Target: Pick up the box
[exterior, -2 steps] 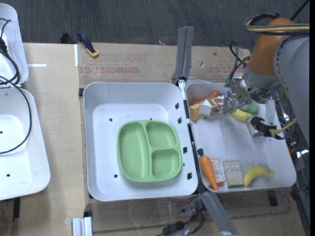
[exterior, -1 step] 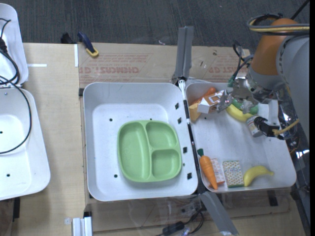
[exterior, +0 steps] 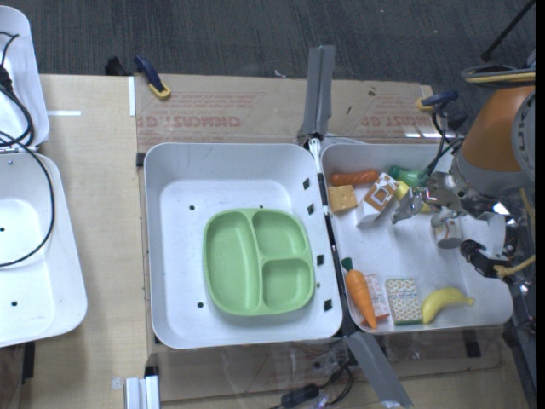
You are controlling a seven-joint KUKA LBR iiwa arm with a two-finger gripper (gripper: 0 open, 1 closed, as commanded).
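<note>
A small orange and white box [exterior: 381, 194] lies in the upper part of the right bin [exterior: 477, 313], between a yellow block [exterior: 342, 198] and a green item [exterior: 409, 175]. My gripper [exterior: 385, 214] reaches in from the right and sits low over the bin floor, just below and beside that box, apparently touching its lower edge. Nothing is visibly held. A second flat box with a speckled face [exterior: 402, 300] rests near the bin's front wall, well clear of the gripper.
The right bin also holds an orange sausage-shaped item [exterior: 353, 178], a carrot [exterior: 359, 293] and a banana [exterior: 444, 302]. In the left bin [exterior: 170, 254] lies a green divided plate [exterior: 259, 261]. A grey divider post [exterior: 319, 92] stands between the bins.
</note>
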